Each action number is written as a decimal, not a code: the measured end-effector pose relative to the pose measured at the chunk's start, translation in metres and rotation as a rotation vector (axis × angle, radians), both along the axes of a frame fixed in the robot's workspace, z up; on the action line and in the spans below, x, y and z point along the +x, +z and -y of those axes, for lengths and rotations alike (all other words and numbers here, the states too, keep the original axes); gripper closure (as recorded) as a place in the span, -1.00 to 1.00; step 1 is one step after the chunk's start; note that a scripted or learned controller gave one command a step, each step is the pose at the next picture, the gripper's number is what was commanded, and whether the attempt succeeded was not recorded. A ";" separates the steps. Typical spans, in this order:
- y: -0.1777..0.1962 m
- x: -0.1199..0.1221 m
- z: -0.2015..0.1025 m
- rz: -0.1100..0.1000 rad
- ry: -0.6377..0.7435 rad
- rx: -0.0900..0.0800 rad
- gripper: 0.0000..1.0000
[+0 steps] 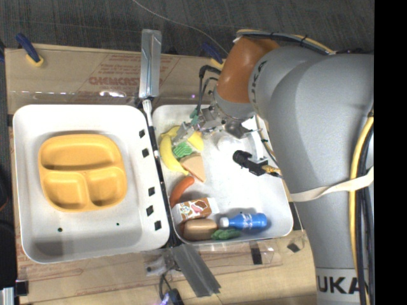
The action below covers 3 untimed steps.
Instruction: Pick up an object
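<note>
The right bin (270, 189) holds the toy food. A yellow banana (168, 152) lies at its upper left, with a green ridged piece (183, 149) and a pale orange wedge (196, 167) against it. Below these lie a red sausage (182, 189), a small brown carton (194, 210), a brown bun (198, 228), a blue bottle (246, 221) and a small green item (225, 234). My gripper (194, 128) hangs low over the banana's top end and the green piece, close to the bin's upper left corner. The wrist hides what lies directly beneath it.
The left bin (25, 189) holds a yellow divided tray (81, 170). A metal divider bar (149, 68) runs between the bins. The grey arm (311, 138) covers the right bin's right side, and a black cable fitting (249, 161) hangs over its middle.
</note>
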State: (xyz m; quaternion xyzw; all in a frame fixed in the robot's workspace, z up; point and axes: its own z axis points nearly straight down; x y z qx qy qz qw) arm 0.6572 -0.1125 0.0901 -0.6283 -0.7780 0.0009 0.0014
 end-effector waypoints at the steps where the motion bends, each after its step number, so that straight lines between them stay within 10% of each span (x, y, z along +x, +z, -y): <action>1: 0.008 0.001 -0.002 -0.002 0.007 0.001 1.00; 3: 0.128 -0.035 -0.014 0.001 -0.096 -0.001 1.00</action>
